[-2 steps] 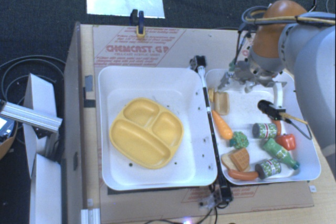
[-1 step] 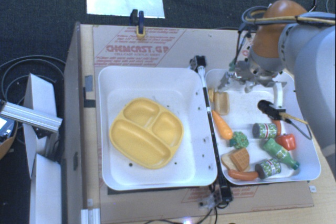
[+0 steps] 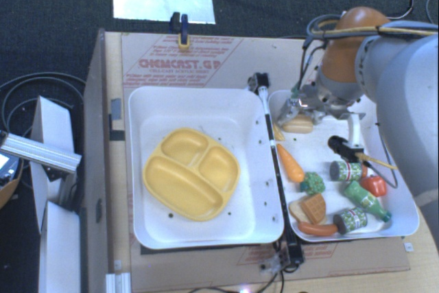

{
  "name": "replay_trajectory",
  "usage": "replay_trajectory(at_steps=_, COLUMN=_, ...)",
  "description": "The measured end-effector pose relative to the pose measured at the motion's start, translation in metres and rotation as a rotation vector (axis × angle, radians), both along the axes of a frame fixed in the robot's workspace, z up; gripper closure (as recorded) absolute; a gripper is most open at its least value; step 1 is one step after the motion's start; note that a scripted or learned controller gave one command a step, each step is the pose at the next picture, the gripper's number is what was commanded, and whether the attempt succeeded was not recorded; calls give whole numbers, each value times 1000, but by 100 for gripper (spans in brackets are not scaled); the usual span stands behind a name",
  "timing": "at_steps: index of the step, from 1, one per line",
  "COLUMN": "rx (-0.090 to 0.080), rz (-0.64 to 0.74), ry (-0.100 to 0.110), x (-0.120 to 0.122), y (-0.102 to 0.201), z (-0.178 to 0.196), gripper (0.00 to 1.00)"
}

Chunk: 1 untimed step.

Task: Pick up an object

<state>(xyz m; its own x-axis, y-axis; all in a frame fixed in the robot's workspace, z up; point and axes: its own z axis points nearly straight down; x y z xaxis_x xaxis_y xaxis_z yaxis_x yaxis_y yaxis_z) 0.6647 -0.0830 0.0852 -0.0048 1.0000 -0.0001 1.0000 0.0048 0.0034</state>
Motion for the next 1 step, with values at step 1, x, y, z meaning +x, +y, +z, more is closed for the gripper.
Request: replay_trajectory(at_steps=1, rx=0, rz=2, ry=-2, x=1, y=0, z=11, gripper=100)
